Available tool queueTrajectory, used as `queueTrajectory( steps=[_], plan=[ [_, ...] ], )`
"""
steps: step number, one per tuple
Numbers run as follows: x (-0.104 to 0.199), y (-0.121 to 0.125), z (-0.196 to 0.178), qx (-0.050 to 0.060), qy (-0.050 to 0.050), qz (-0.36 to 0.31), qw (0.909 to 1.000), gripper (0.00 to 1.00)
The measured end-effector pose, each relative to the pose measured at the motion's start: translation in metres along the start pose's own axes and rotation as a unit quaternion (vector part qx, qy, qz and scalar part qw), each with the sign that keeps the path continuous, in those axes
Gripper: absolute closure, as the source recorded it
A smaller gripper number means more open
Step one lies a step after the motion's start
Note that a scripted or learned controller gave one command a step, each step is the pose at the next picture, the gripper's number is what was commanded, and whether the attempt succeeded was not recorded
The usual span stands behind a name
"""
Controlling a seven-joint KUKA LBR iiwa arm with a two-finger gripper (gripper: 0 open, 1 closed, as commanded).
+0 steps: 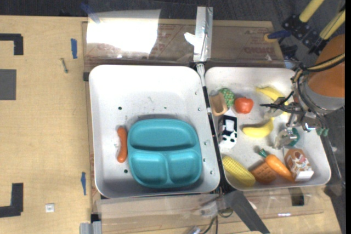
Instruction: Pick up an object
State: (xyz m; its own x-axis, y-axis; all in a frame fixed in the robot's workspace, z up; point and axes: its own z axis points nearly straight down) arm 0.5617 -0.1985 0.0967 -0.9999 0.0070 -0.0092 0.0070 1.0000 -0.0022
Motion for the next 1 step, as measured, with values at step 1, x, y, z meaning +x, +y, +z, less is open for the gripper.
queueTrajectory(
  steps=[1],
  plan=[
    [-0.0322, -0.0238, 0.0094, 0.000, 0.000, 0.096, 0.9954, 0.00]
  ],
)
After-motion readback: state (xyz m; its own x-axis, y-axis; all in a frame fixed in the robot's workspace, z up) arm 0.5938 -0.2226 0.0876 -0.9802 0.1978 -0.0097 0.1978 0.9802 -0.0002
